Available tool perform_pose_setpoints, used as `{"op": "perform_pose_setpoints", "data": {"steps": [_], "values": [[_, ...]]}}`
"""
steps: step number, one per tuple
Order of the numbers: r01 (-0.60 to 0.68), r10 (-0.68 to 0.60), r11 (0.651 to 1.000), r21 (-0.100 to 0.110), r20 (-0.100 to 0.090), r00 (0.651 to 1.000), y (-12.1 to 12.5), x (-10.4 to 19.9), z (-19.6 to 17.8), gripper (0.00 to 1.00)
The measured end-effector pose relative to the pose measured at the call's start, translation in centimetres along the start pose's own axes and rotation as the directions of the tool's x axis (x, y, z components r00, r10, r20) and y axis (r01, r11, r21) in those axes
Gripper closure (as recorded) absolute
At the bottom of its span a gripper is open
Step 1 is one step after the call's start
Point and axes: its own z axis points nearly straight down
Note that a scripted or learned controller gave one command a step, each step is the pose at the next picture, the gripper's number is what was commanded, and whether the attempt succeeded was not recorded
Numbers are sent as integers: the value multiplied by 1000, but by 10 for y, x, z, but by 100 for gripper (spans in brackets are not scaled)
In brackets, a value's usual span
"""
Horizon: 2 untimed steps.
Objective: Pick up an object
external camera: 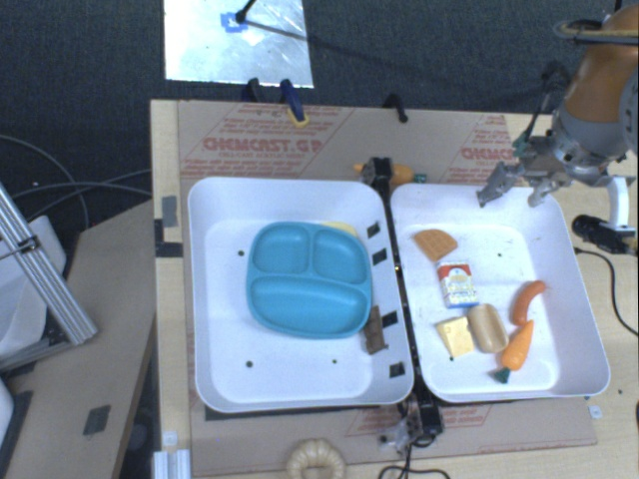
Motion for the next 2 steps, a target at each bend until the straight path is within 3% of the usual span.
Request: {"op": "perform_pose_setpoints", "data": {"steps": [1, 2], "values": [[2, -2, 1000, -13, 2, 1000, 3, 0, -9, 0], [1, -1, 1000, -10, 2, 1000, -5, 3, 37, 0]]}}
